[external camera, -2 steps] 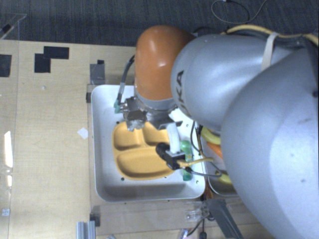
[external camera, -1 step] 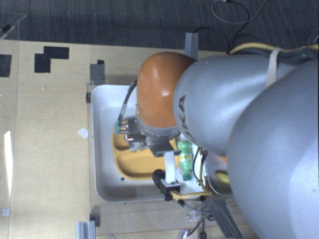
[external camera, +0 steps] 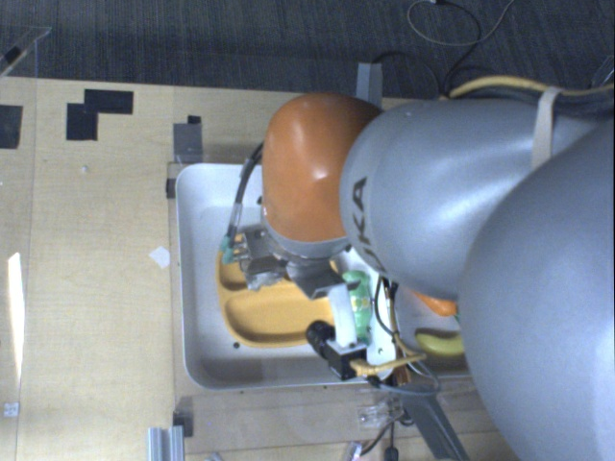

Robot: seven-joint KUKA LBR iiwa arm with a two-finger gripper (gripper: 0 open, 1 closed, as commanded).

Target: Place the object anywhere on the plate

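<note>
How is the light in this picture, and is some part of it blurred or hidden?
In the camera view the light is soft and even, with pale sheen on the grey arm and its orange band. The arm, close to the lens, looks large and slightly soft, and it hides much of the white bin and the yellow plate. A bright glare strip lies at the bench's left edge.

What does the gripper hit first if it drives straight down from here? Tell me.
Most likely the yellow plate in the white bin: the arm's wrist hangs right above it. The arm hides the gripper itself, and one slanted view leaves depth uncertain, so this is a guess.
</note>
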